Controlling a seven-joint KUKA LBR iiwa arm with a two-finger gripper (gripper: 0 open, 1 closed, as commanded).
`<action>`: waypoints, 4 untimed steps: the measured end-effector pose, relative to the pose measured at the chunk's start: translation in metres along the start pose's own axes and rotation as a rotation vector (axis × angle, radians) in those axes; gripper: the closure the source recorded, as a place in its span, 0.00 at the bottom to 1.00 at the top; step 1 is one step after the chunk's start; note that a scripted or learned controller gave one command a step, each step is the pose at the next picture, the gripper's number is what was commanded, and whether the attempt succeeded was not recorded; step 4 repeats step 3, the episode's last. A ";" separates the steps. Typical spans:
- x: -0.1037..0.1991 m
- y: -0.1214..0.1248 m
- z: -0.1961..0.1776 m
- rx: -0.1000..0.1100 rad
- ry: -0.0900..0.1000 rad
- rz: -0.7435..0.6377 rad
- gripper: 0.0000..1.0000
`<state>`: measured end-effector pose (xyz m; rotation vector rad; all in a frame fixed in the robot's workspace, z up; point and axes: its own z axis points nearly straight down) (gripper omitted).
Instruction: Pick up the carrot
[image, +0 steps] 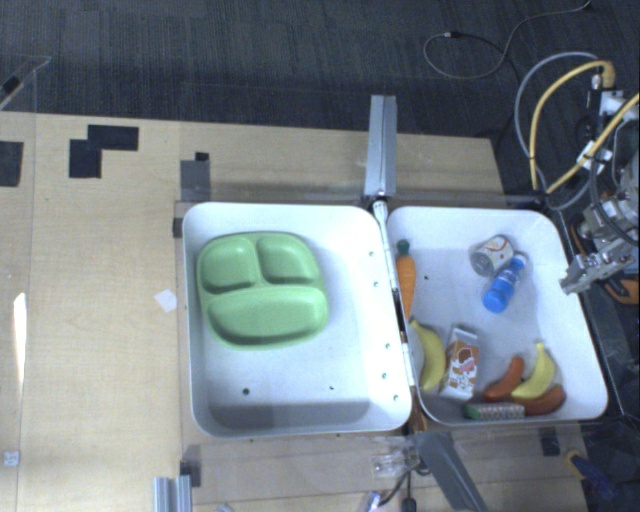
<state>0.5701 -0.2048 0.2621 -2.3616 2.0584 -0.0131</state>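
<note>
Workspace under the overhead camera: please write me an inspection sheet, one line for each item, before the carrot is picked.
Surface: wooden bench bearing a left bin and a right bin, both white.
Job's things: carrot lies along the right bin's left wall, green top pointing away from the camera, untouched.
Clutter: green divided plate in the left bin; in the right bin a can, blue bottle, two bananas, small carton, red sausage-like pieces.
Grippers: pincer at the right bin's right edge, off the carrot; finger state unclear.
Cables: yellow and grey loops at upper right; a thin cable on the floor.
Surroundings: dark carpet; black marks on the bench.
</note>
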 end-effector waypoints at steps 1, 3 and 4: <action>-0.008 -0.003 -0.006 0.001 -0.001 -0.283 1.00; -0.020 0.041 0.046 0.000 0.000 -0.957 1.00; -0.020 0.041 0.046 0.000 0.000 -0.957 1.00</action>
